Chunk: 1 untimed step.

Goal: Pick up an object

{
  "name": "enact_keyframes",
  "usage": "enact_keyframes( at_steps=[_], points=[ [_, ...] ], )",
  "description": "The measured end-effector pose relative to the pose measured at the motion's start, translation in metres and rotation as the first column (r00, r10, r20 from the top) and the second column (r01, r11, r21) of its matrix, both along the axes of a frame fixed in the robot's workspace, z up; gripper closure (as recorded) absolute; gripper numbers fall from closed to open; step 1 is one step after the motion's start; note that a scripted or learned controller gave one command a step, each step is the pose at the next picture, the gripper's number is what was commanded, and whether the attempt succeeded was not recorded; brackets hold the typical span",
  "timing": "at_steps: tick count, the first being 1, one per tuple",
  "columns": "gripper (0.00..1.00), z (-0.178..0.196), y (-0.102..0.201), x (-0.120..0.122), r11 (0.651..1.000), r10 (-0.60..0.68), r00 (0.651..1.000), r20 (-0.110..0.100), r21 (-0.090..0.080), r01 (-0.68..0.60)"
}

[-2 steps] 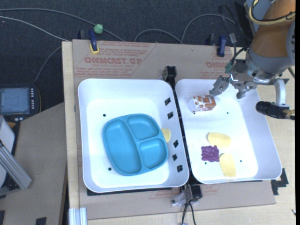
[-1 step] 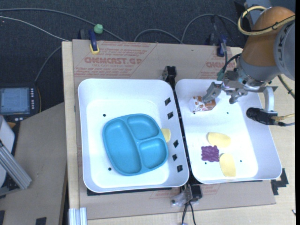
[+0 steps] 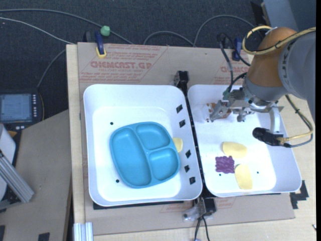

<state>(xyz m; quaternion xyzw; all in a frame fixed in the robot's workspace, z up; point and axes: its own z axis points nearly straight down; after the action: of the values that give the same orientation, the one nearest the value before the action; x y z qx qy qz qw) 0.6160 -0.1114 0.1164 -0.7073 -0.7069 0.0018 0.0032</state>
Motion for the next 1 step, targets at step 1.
enact_keyframes(
  at_steps=[1],
  points=[
    [1.00,0.0154,0.0001,0.0021,1.000,0.000,1.000,0.008,-0.001,0.000]
  ],
)
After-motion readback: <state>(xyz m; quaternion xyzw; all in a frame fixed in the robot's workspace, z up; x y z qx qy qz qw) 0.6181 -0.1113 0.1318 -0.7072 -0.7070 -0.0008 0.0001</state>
